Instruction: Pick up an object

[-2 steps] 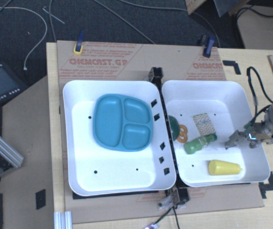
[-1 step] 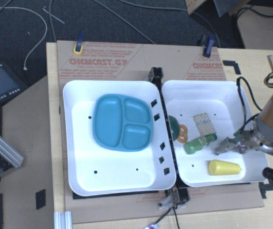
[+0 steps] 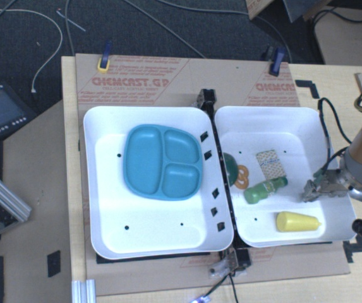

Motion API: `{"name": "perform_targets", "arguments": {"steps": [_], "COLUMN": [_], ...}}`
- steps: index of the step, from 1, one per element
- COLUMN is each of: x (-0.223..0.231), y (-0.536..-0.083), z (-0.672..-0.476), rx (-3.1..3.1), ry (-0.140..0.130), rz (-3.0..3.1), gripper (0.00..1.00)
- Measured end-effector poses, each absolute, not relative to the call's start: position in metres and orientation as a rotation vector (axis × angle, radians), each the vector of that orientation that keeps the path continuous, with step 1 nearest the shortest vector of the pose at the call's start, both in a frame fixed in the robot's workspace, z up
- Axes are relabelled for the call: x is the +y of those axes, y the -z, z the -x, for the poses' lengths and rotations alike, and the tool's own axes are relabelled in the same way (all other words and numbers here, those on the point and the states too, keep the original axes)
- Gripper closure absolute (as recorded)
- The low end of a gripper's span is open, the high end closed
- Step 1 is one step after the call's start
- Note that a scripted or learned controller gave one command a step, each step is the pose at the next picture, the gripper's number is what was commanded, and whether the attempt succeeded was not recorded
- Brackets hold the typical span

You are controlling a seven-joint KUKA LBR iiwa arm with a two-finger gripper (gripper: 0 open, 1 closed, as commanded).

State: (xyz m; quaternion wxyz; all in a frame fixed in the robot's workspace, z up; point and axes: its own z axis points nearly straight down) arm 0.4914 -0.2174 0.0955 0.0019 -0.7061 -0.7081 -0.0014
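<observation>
Claw [image 3: 311,191] near bin [image 3: 307,115]; board [image 3: 130,81] print "CHEMCAST GP".

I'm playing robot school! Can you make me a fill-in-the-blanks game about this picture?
1. The divided plate in the left bin is ____.
2. The yellow toy lies in the ____ bin.
3. The gripper hangs over the ____ bin.
4. The bottle is ____.

Answers: blue, right, right, green.

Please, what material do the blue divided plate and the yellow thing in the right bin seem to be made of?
The blue plate looks like moulded plastic with a matte finish: even colour, rounded compartment edges, soft highlights. The yellow thing also seems plastic or rubber, smooth and slightly glossy, with one uniform colour; the view is too small to say which.
</observation>
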Motion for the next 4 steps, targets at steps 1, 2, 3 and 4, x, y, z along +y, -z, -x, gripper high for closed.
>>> {"name": "perform_targets", "arguments": {"steps": [1, 2, 3, 4], "x": [-0.223, -0.223, -0.224, -0.175], "y": [-0.158, -0.202, -0.256, -0.262], "z": [-0.489, -0.49, -0.492, -0.518], "rx": [-2.226, -2.227, -2.229, -2.231], "ry": [0.003, 0.004, 0.005, 0.005], "rz": [2.225, 2.225, 2.224, 2.215], "gripper": [1.0, 1.0, 1.0, 1.0]}}
